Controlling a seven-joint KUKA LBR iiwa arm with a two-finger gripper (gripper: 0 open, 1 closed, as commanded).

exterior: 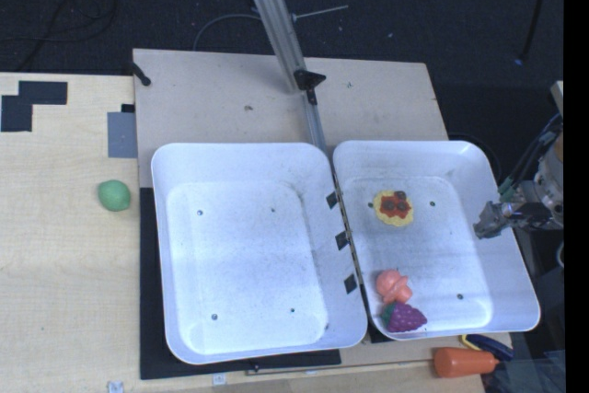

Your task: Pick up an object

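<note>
Grey gripper (pixel 490 223) half cut off at right bin's (pixel 479 163) edge, finger state impossible to tell, nothing visibly gripped.

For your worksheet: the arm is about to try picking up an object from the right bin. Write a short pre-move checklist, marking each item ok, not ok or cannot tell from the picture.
1. Objects in the right bin: ok. A yellow round toy, an orange-pink toy and a purple grape toy lie there.
2. Target standing apart: ok for the yellow toy; not ok for the other two, which touch.
3. Tool over the bin: ok, at its right rim.
4. Tool above a target: not ok, it is off to the side.
5. Tool open: cannot tell.
6. Tool carrying nothing: cannot tell.
</note>
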